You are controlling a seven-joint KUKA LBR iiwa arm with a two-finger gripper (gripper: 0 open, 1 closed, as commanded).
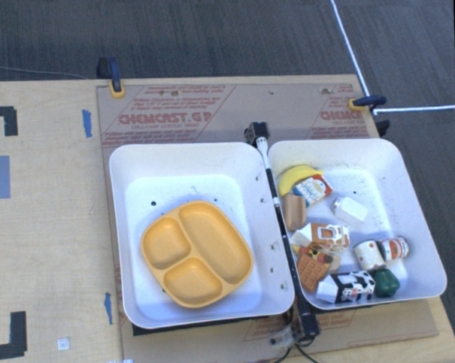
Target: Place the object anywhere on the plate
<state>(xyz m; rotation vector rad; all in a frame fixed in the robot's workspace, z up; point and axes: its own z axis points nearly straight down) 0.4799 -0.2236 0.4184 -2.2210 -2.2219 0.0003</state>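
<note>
You see the plate point(197, 253) in the left bin point(131, 219); toys point(343, 247) sit at 3 o'clock.

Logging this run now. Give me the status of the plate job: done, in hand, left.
Done: nothing. The yellow plate in the left bin has all three sections bare. In hand: nothing. Every item, such as the banana and the cow-print toy, sits in the right bin. Left: pick one item, carry it over, set it on the plate.
</note>
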